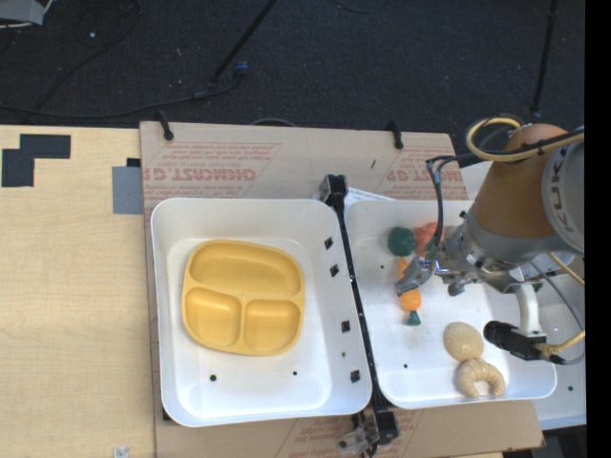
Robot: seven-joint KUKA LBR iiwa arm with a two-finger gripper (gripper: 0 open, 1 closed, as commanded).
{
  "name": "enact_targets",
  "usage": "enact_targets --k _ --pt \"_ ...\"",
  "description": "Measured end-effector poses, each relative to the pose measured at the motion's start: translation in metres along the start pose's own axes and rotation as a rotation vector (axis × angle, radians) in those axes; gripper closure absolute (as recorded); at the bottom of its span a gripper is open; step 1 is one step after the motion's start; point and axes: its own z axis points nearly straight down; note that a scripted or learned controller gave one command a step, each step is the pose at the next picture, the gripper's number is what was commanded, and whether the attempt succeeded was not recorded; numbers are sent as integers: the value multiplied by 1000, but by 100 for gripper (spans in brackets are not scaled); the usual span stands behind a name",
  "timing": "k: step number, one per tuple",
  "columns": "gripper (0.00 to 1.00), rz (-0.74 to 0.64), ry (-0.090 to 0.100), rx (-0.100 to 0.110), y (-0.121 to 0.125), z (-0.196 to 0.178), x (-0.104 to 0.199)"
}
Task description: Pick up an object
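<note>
Croissant [480, 378] beside bun [462, 340] | tool [412, 277] over orange carrot [410, 301], grip state indeterminate | yellow sectioned plate [244, 296] left bin

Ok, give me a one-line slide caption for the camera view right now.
Gripper low in the right bin over small orange toy; yellow tray fills the left bin.

place: robotics lab | evidence: kuka arm [520, 198], taped cardboard bench [248, 160], loose cables on dark floor [239, 60]

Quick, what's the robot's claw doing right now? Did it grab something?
Gripper: low in the right bin, just above the small orange toy; whether it is open, shut or holding anything cannot be told.
</note>
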Motion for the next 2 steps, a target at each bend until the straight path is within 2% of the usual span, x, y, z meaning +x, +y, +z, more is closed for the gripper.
enact_targets --k 1,2 --pt "0 0 0 -1 4 58 -8" --pt "100 3 0 -1 4 45 -9"
